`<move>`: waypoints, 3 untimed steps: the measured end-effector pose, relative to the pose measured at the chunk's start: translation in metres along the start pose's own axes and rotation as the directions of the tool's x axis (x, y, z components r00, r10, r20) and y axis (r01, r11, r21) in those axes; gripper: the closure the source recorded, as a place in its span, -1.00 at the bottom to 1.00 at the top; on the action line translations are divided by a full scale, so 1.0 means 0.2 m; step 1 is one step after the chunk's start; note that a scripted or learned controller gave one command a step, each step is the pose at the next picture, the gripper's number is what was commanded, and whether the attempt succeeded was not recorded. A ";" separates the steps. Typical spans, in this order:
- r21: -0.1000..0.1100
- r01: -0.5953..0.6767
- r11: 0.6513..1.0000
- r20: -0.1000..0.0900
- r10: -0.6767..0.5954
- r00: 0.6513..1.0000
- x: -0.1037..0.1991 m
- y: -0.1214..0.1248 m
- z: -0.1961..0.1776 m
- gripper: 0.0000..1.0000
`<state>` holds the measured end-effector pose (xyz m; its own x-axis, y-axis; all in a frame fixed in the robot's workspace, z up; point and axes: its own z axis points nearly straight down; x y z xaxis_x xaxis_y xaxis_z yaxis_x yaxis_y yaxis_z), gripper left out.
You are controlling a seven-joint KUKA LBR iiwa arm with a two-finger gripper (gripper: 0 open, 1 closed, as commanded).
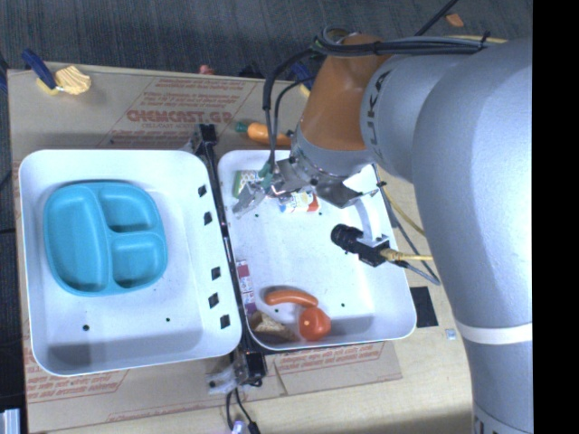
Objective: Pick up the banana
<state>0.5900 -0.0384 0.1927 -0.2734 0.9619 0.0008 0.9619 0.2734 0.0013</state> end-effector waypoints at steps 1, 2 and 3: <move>0.006 -0.087 0.996 0.000 0.087 0.996 0.44 -0.10 0.01 -1.00; 0.009 -0.081 0.997 -0.001 0.081 0.997 0.44 -0.10 -0.04 1.00; 0.003 0.080 0.997 0.000 -0.080 0.997 0.45 0.27 0.01 1.00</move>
<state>0.6167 0.0617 0.1916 -0.3496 0.9369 0.0007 0.9369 0.3496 -0.0016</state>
